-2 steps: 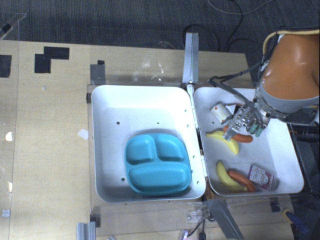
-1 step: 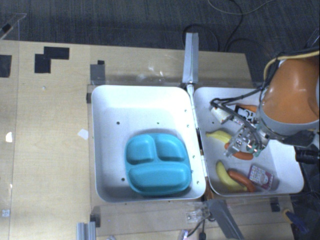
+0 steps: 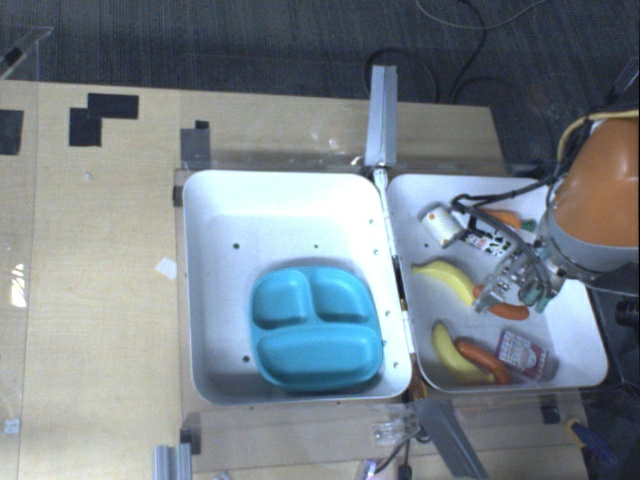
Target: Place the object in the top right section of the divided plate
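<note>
I couldn't tell the tool's (image 3: 512, 286) grip; crowding 2 bananas (image 3: 447, 278) at 9 o'clock risked a mis-grab.

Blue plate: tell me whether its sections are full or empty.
Empty: the plate in the left bin shows bare blue in all three sections.

A single fixed camera looks down from above the bench at a slant, far enough back to take in both white bins whole. The left bin (image 3: 210, 268) sits just below centre; the right bin (image 3: 580, 363) lies toward 4 o'clock. Bare wooden benchtop (image 3: 90, 298) spreads toward 9 o'clock, and dark floor (image 3: 200, 18) runs across 12 o'clock. The arm (image 3: 600, 193) enters from 3 o'clock.
</note>
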Robot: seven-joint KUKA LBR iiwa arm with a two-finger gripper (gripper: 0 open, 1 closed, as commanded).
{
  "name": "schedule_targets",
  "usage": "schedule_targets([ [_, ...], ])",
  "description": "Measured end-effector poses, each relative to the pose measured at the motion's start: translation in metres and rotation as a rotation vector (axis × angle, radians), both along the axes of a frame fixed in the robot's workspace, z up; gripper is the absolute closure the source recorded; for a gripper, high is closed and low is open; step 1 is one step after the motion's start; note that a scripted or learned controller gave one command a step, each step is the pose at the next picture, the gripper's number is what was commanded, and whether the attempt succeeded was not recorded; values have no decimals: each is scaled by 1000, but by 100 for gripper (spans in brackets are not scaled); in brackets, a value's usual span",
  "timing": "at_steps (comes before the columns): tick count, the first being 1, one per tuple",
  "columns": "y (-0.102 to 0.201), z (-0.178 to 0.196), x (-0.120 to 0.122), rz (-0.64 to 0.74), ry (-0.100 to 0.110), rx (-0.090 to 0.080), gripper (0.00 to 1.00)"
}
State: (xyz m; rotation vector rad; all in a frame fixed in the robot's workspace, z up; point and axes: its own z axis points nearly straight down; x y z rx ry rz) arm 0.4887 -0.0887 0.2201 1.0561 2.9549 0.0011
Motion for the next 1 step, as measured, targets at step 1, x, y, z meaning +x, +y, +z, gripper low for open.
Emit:
schedule_targets([
  [1,48,-7,58,62,1,1,100],
])
